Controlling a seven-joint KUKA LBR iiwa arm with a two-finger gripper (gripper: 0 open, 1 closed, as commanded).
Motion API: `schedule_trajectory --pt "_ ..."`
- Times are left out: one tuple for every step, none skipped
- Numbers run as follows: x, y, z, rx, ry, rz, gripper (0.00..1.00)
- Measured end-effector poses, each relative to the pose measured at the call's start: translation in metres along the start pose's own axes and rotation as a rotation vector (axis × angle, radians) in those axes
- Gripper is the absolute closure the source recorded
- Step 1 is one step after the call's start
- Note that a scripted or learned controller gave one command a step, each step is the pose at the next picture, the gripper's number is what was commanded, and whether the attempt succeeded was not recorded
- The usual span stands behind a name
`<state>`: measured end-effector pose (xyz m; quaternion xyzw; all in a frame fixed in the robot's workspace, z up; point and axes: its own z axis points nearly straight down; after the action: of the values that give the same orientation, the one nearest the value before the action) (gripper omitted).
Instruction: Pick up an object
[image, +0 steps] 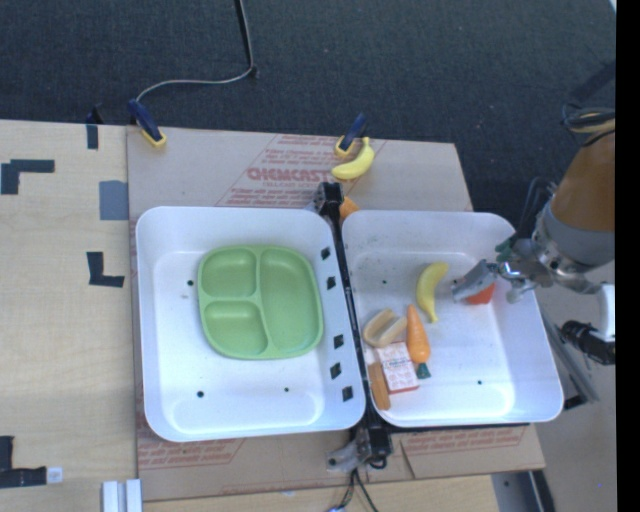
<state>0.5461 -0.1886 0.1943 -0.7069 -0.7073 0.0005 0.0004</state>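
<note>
I'm hovering my gripper (478, 285) over the far right part of the right bin (520, 395). My fingers are sitting clamped on a small red-orange object (482, 294), just right of the banana (432, 288). Carrot (417, 336), bread piece (381, 326) and small carton (397, 367) are lying near the bin's left wall. Green divided plate (262, 302) is sitting in the left bin (160, 330).

Even, bright overhead light washes the two white bins (160, 300) almost to glare, shadows lying thin and soft, while the whole picture is slightly soft and grainy, blurriest around the arm (585, 215) at three o'clock.
</note>
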Motion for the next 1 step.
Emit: schedule_trajectory --pt "0.0603 0.052 0.1073 -0.006 0.0 -0.003 0.0"
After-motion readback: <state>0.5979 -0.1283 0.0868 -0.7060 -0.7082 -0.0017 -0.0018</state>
